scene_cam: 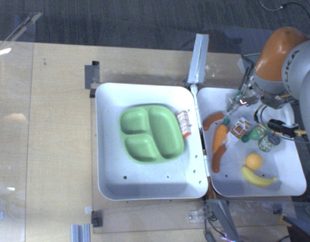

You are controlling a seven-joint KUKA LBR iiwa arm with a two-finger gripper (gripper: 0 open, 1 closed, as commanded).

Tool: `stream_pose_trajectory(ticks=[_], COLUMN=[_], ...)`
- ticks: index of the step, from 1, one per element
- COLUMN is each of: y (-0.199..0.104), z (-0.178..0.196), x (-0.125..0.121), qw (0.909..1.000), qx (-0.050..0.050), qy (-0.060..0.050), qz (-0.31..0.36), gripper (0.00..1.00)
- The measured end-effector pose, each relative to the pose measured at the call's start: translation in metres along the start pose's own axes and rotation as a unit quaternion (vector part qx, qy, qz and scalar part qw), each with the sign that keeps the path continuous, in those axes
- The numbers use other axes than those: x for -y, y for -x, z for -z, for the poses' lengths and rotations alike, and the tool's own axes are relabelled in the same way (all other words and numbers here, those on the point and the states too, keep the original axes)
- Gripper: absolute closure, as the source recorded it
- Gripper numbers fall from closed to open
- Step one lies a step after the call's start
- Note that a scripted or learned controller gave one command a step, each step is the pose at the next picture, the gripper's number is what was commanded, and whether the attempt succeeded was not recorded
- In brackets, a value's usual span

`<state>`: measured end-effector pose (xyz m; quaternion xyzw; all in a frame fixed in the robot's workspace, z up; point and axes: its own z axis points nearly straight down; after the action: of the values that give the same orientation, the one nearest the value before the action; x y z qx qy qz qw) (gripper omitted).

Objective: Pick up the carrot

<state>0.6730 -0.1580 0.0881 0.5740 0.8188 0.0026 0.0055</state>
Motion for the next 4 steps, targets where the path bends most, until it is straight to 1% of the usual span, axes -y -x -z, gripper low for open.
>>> stream_pose_trajectory(ticks=[1, 2, 3, 4], y=[-0.005, -0.03, -0.033, -0.015], z=[-0.001, 0.0, 0.011, 0.019], x=[0.001, -0.006, -0.012, -0.004], qw=[0.9999, 1.0, 1.0, 0.9694], qx=[-0.009, 0.003, 0.002, -0.003], qy=[-0.008, -0.007, 0.0, -0.001], qz=[0.002, -0.002, 0.001, 0.245], gripper=[0.0, 0.0, 1.0, 1.0])
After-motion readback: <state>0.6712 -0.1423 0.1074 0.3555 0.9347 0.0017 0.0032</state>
